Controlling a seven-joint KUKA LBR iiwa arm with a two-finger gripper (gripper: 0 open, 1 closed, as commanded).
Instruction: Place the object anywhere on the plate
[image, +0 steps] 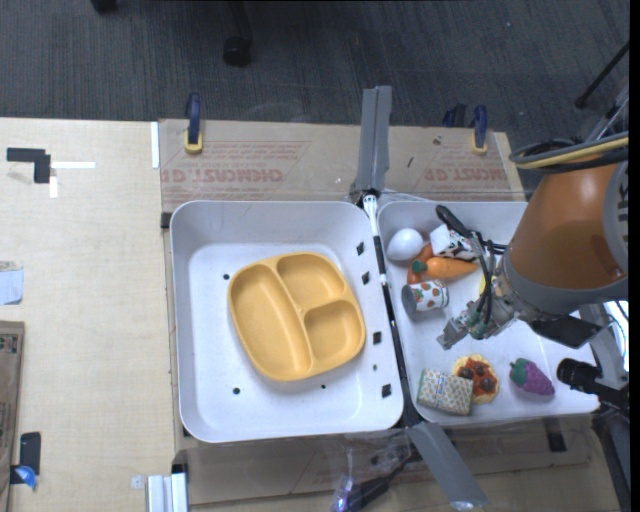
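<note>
wooden bench (80, 330), two white bins (200, 400)

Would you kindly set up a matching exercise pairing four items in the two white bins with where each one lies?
Things:
1. yellow three-compartment plastic plate
2. white egg-shaped toy
3. purple grape-like toy
4. pale square cracker toy

Places:
A. right bin, front right
B. left bin, middle
C. right bin, front left
D. right bin, back left

Pairs: 1-B, 2-D, 3-A, 4-C

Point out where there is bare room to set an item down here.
The three compartments of the yellow divided plate are bare, as is the left white bin's floor around it. The right white bin is crowded: toy foods cluster around the gripper, leaving little free floor.
</note>
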